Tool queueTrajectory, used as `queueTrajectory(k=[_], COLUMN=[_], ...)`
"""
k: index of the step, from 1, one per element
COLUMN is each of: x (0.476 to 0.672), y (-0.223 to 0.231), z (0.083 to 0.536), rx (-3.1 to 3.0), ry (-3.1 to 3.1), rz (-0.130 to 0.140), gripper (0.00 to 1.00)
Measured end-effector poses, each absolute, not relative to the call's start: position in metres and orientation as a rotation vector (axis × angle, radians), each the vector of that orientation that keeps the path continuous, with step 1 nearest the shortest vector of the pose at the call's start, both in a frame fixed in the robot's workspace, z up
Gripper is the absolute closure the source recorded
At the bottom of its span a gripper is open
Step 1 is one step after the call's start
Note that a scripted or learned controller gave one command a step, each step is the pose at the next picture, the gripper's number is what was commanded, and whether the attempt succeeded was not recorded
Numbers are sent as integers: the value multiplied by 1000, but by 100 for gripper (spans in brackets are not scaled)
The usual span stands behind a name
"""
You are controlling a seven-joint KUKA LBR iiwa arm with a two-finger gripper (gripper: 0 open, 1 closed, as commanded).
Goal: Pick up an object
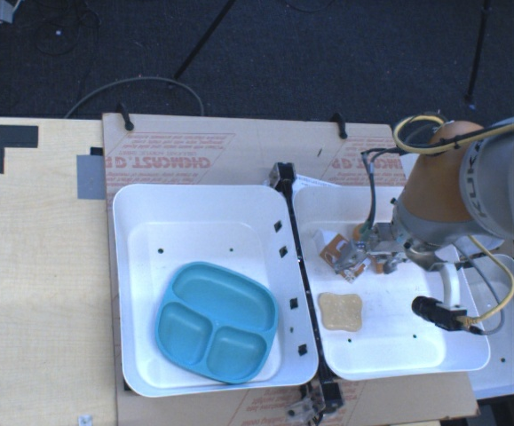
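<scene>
Jaws [352, 263] hovering low over small brown object [333, 250] in right bin [416, 362], lining up grasp; jaw state: cannot tell.

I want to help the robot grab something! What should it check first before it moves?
1. Something to pick in the right bin: ok, a tan bread slice lies flat there, alone.
2. Gripper near an object: ok, it sits by a small brown item.
3. Brown item between the jaws: cannot tell, too blurred.
4. Jaws open or shut: cannot tell.
5. Blue divided plate out of the way: ok, it lies in the left bin.
</scene>
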State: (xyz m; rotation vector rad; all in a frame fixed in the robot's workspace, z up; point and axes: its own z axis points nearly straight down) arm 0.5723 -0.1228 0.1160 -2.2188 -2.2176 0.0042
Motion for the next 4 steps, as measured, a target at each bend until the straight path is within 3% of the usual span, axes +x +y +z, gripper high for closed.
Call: queueTrajectory(k=[1,3,4], x=[572,578,578], y=[-124,-132,-133], z=[127,250,270], rx=[-2222,-2222,-2218], ry=[-2212,-2224,-2223], rz=[6,-2,1], gripper=[100,100,100])
